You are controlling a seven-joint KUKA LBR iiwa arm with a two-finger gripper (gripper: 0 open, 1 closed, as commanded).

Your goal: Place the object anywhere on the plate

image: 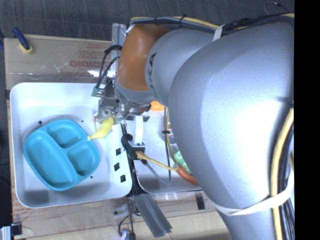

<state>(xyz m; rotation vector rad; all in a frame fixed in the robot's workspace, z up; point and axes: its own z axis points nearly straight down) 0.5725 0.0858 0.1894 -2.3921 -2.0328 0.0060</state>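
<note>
A blue plate [60, 154] with three compartments lies in the left white bin [30, 104], toward its left and front. A yellow banana-shaped object [102, 129] hangs just right of the plate's upper right rim, slightly above the bin floor. My gripper [106, 116] comes down from the orange wrist band and is shut on the upper end of that yellow object. The large grey arm hides most of the right bin.
The right bin [167, 176] shows a strip with green and orange items [181, 166] under the arm. A divider with black marks [120, 159] and a yellow cable run between the bins. A blue-and-yellow clamp [22, 40] sits at the far left on the cardboard.
</note>
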